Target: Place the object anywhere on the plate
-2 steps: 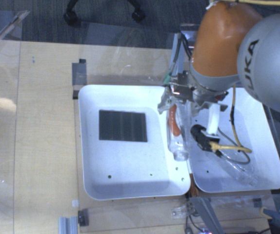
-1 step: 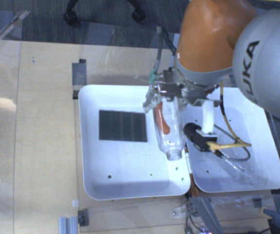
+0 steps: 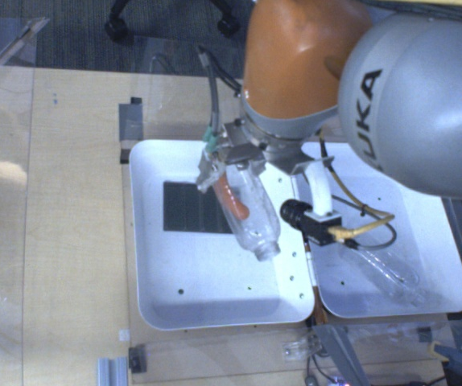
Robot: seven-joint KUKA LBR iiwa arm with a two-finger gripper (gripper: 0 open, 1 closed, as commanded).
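My gripper (image 3: 229, 166) hangs over the left bin (image 3: 154, 296), under the orange wrist band. A clear plastic bottle (image 3: 257, 219) slants down and to the right from it, its upper end between the fingers and its cap end low over the bin's middle. An orange-red elongated piece (image 3: 235, 202) shows along the bottle's left side; I cannot tell whether it is inside or behind it. The plate (image 3: 187, 207), a flat dark grey square, lies on the left bin's floor just left of the bottle, its right edge covered by the bottle.
The right bin (image 3: 448, 296) holds a clear plastic item (image 3: 385, 273) near its front. A black camera unit with a yellow-tipped cable (image 3: 319, 225) hangs off the wrist above the wall between the bins. The arm's large grey body covers the back right.
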